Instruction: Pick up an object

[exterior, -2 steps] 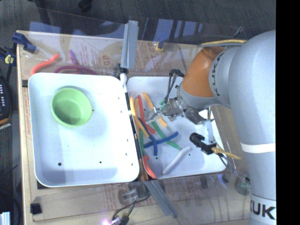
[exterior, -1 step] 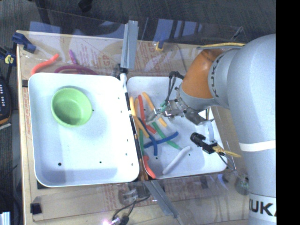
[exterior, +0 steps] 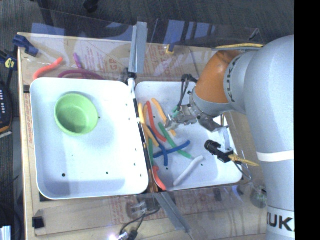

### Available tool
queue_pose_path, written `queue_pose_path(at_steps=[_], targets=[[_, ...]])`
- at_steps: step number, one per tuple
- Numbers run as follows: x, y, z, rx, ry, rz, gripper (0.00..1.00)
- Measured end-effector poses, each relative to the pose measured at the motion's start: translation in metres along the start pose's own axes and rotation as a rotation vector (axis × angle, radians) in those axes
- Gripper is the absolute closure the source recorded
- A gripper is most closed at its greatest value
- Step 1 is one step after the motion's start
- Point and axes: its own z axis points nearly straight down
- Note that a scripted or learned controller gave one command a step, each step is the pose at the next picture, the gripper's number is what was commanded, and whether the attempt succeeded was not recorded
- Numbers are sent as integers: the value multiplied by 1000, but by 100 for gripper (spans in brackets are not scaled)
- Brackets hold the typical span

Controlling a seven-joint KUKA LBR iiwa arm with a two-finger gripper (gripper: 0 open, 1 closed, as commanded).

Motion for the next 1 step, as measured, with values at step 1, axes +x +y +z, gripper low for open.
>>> queue_pose_path(at_steps=[1], targets=[[70, 45, -90, 6, 4, -147, 100]])
